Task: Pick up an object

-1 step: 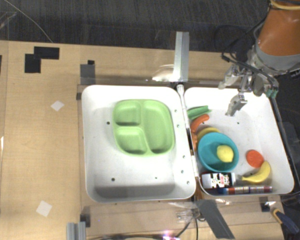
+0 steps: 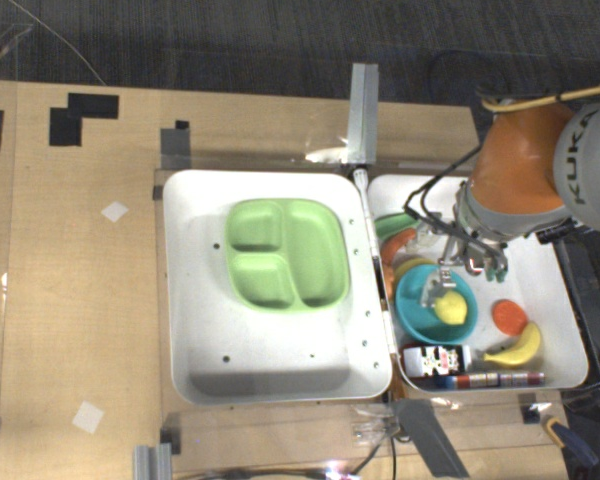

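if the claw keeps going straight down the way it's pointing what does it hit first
Most likely the yellow ball sitting in the blue bowl. The claw points down over the bowl in the right bin, close to the ball. Depth is hard to judge from above, so it may touch the bowl's inside first.

I am looking down on a robotics lab workcell, not a home. My industrial arm (image 2: 540, 168), grey with an orange band, reaches over a plywood bench (image 2: 70, 298) carrying two shallow white bins (image 2: 190, 368) fixed side by side. Metal brackets (image 2: 363, 108) clamp the bins, black marker patches (image 2: 80, 115) sit on the board, and loose cables (image 2: 435, 193) trail over dark carpet (image 2: 230, 18).
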Controlling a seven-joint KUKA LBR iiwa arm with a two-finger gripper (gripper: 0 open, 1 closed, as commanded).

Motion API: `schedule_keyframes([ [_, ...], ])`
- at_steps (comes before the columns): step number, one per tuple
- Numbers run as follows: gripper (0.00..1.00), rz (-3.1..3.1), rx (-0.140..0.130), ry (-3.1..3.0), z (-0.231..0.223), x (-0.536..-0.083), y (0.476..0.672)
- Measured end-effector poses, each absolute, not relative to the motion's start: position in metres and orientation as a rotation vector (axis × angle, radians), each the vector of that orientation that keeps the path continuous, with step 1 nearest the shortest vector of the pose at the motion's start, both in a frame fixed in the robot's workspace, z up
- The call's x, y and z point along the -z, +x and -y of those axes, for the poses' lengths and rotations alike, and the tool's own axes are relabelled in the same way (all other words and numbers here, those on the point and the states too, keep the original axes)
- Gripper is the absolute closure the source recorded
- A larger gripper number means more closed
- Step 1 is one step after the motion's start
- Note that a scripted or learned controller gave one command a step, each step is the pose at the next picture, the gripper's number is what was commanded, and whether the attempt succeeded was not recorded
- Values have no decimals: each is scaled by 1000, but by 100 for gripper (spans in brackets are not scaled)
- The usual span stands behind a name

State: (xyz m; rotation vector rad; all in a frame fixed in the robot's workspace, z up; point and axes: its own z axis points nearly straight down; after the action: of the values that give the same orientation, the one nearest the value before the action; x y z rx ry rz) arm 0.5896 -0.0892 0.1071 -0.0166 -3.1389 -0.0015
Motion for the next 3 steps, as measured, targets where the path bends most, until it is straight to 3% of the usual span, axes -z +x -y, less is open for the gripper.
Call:
schedule_keyframes([
  [1, 0, 3177, 1, -207, 93, -96, 561],
  [2, 0, 3159, -2, -123, 91, -92, 605],
  [3, 0, 3158, 0, -412, 113, -96, 556],
])
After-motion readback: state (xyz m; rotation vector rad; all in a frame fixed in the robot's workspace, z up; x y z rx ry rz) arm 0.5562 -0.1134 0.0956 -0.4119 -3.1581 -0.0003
